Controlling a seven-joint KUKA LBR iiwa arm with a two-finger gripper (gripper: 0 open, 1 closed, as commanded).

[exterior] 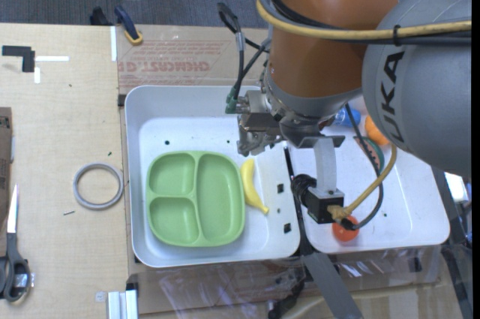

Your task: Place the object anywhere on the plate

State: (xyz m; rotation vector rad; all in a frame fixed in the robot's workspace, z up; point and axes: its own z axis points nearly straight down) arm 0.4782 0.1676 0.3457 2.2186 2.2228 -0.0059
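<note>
Banana (252,188): small and yellow, lying flat on the floor of the left bin (187,122), just beside the plate's right rim, long way running toward the near wall, lower tip curving to the right.
Plate (196,197): pale green, with three compartments, flat in the left bin, toward its near left corner; nothing lies on it.
Banana to tool: the banana lies apart from the tool (250,145), just below it in the picture, with a strip of white bin floor between the tool's low end and the banana's upper tip; the tool has nothing in its grasp.
Tool state: I cannot tell whether it is released or clenched.
Arm (330,32): reaches in from the right, its orange band bulking over the far edge of both bins.
Right bin (420,227): touches the left bin side by side; a red thing (346,231) lies near its front wall, and blue and orange things by the far wall are mostly hidden behind the arm.
Desk (60,122): pale wood, left of the bins.
Ring (98,185): grey, flat on the desk, near the left bin's outer wall.
Scissors (13,272): at the desk's left edge, well apart from the bins.
Cardboard (180,62): flat sheet behind the left bin, printed in red.
</note>
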